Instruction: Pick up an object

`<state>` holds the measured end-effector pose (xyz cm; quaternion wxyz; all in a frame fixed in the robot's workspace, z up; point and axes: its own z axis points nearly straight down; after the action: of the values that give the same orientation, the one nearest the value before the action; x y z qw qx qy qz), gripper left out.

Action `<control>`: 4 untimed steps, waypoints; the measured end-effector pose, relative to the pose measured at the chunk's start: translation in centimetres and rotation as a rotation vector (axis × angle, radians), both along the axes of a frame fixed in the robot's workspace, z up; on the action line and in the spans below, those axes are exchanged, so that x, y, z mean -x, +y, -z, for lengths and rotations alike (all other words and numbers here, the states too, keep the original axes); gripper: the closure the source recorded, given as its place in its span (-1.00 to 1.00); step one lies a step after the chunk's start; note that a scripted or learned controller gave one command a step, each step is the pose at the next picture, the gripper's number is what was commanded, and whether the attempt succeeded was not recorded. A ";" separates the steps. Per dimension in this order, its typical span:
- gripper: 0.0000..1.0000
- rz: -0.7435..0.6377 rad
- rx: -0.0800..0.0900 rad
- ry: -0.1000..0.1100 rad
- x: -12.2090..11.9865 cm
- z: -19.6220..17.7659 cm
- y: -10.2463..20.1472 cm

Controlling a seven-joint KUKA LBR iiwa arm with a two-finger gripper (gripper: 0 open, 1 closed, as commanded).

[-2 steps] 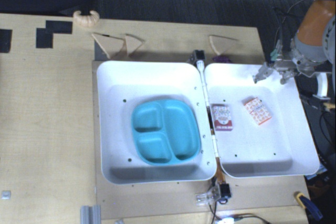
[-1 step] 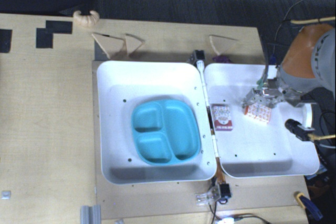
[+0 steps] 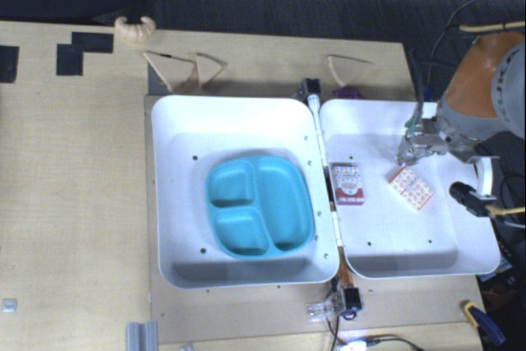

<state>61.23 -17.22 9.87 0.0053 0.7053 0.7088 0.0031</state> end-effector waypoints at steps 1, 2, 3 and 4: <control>1.00 0.004 -0.002 0.010 4.8 -3.9 -3.5; 1.00 -0.001 -0.003 0.006 -4.1 -4.5 -2.3; 1.00 -0.002 -0.003 0.007 -5.8 -4.3 0.3; 1.00 -0.002 -0.003 0.008 -5.7 -1.8 1.4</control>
<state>66.95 -15.85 11.68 0.0014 0.7046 0.7096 0.0010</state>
